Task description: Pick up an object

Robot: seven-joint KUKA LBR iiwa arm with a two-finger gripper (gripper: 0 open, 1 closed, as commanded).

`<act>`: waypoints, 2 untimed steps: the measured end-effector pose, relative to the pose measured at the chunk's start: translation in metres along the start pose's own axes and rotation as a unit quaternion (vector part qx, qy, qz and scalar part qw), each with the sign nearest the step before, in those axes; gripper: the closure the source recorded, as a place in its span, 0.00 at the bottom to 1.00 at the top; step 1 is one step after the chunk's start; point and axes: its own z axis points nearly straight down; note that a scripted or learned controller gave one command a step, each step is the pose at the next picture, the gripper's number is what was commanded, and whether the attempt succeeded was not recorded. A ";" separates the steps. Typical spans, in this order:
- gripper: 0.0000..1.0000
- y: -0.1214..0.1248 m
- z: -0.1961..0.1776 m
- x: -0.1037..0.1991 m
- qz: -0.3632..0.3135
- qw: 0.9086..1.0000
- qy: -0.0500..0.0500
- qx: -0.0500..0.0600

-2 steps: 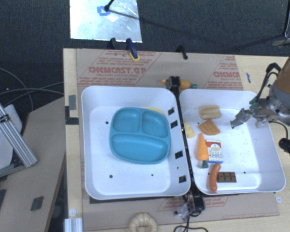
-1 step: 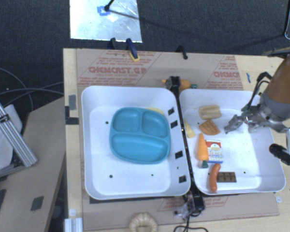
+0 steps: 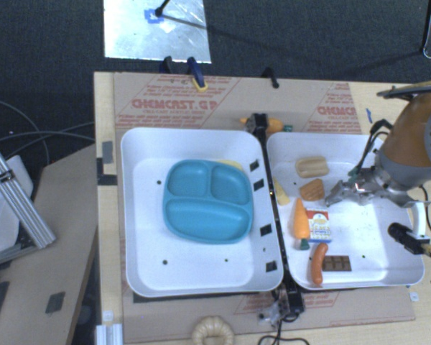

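The right white bin (image 3: pixel 388 268) holds several toy foods. A tan bread piece (image 3: pixel 312 166) lies at the back, with a brown nugget (image 3: pixel 312 190) just in front of it. An orange carrot (image 3: pixel 300 220) lies beside a small printed carton (image 3: pixel 318 226). Near the front rim lie a sausage (image 3: pixel 316 263) and a chocolate bar (image 3: pixel 337 264). My gripper (image 3: pixel 343 192) hangs over the bin's middle, just right of the brown nugget and above the carton, pointing left. No object shows in its grasp.
The left white bin (image 3: pixel 144 264) holds a blue divided plate (image 3: pixel 207 200) with a yellow piece (image 3: pixel 234 165) peeking from behind it. A thin yellow piece (image 3: pixel 281 192) lies by the divider. An orange-yellow item (image 3: pixel 274 126) sits behind the bins.
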 end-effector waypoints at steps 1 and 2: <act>1.00 0.002 -0.013 -0.001 0.000 1.000 -0.001 -0.003; 1.00 0.001 -0.078 0.002 -0.001 1.000 -0.001 -0.005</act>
